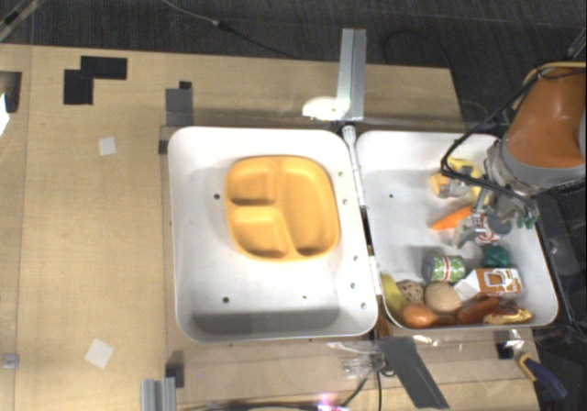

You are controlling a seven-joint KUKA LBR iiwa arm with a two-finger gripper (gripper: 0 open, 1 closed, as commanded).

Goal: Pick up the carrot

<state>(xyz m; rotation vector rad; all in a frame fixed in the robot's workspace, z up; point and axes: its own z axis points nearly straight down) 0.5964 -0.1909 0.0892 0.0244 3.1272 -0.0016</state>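
The carrot (pixel 449 219), small and orange, lies in the right bin (pixel 394 180) about mid-height, pointing left. My gripper (pixel 477 224) is low over the carrot's right end, reaching in from the right under the orange wrist band (pixel 548 125). The gripper body covers the carrot's right tip, and contact between them is too small to make out.
A yellow item (pixel 447 184) lies just above the carrot. Below it are a green can (pixel 445 267), a dark green piece (pixel 496 255) and an orange carton (pixel 497 283), with several food items along the bin's front wall. The left bin (pixel 193 244) holds a yellow divided plate (pixel 280 207).
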